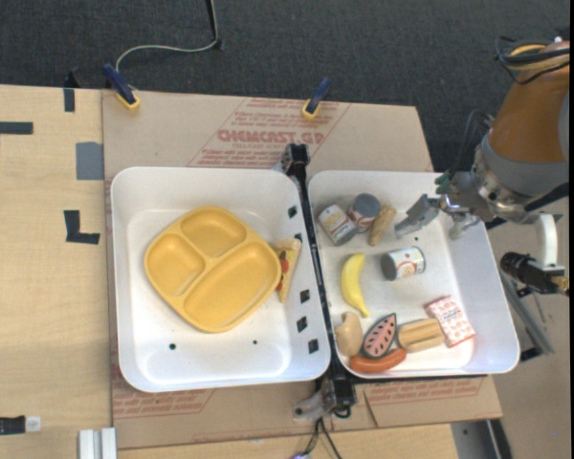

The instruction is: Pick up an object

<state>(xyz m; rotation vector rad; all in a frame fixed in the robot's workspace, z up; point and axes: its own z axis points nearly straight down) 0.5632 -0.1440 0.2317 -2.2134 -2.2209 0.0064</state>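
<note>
- The gripper (423,213) is being held over the right bin (486,290), above its upper part; its finger state cannot be told.
- A banana (353,284) and a small can (403,263) are lying in that bin, untouched.
- A yellow divided plate (211,268) is resting in the left bin (134,256).

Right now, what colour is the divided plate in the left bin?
Yellow; the divided plate shows best in the camera view.

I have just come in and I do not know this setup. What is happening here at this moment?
A grey and orange robot arm reaches in from the right, and its gripper hangs over the right bin, near a small can. It holds nothing. That bin also has a banana, two more cans, a watermelon slice and a small box. The left bin holds a yellow divided plate.
</note>
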